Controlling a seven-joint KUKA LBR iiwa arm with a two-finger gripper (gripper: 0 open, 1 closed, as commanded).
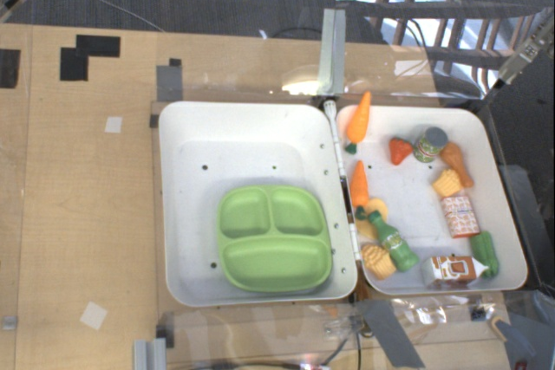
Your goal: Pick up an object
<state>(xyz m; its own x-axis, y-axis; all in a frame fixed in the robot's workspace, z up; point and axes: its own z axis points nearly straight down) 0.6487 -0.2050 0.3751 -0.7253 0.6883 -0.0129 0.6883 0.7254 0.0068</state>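
The claw (525,56) sits at the right bin's (416,225) far right corner; I cannot tell whether it is open or closed. Nearest it stands a green-labelled can (429,145). Farther off lie a red-labelled packet (460,215) and a brown carton (452,270), their writing too small to read.

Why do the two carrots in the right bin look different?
The top carrot leans on the bin's upper left rim, while the lower carrot lies further down by the left wall. The top carrot tilts to the right, while the lower carrot lies nearly straight up and down. The top carrot sits alone, while the lower carrot touches other toy food. Both are orange with a green end pointing down.
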